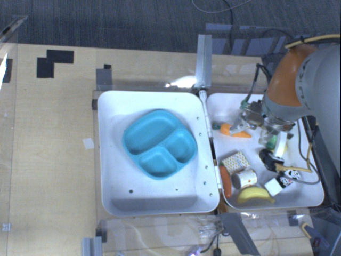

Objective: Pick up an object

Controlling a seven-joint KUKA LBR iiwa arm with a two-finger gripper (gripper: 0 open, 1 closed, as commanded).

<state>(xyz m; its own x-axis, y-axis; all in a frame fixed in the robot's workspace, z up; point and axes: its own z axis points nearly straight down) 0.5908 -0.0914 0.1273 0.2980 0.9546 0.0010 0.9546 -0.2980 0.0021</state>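
Overhead, pincer [250, 122], grip state unclear, crowding carrot [235, 130] near right bin's [316, 195] upper-left rim.

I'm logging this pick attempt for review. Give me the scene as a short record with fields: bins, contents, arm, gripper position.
left bin: shallow white bin holding a blue three-compartment plastic plate
right bin: shallow white bin with an orange carrot-shaped toy, a yellow banana, a small silver can and other small items
arm: grey with orange band, over the right bin
gripper: low near the carrot-shaped toy; grasp unclear
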